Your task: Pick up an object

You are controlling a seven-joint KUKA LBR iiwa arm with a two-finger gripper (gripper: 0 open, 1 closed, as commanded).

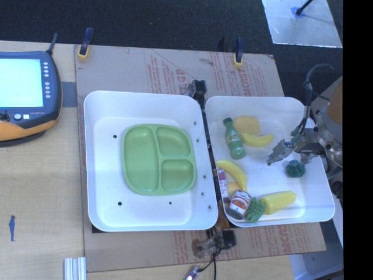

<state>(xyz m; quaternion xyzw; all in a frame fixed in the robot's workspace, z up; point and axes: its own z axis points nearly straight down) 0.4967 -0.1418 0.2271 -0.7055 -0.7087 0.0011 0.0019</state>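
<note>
Now gripper (284,151) hovers in right bin (315,214), fingers empty, slightly apart. Nearest target: green broccoli piece (295,168). Advise centring directly above, then descending straight, closing gently.

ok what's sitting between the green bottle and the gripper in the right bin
In the camera view, a banana lies between the green bottle and the gripper, with its tip toward the gripper; past that tip is bare white bin floor.

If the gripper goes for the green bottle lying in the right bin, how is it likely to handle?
The green bottle lies on its side, so a nudge would probably roll it. Its smooth round body may slip in a pinch. It looks small and probably light.
</note>
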